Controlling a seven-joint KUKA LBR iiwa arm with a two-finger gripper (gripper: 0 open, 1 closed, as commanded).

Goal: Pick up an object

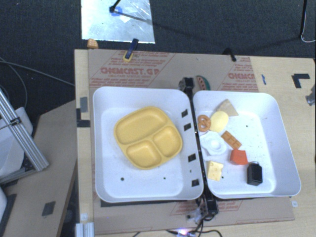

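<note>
We saw no hint of the arm's reach, so its state stayed unknown to us. The black block (254, 174) sat near the right bin's (284, 132) front edge, apart from the red block (239, 156). We judged it the easiest pick: descend straight, straddling its narrow sides.

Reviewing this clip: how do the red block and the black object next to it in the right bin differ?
Colour: the red block is bright orange-red, while the black object is dark and slightly glossy. Shape: the red block looks squat and roughly square; the black object is longer than it is wide, with rounded corners. Place: the red block lies nearer the bin's middle, the black object nearer its front edge. Both are small and rest apart on the right bin's floor.
</note>
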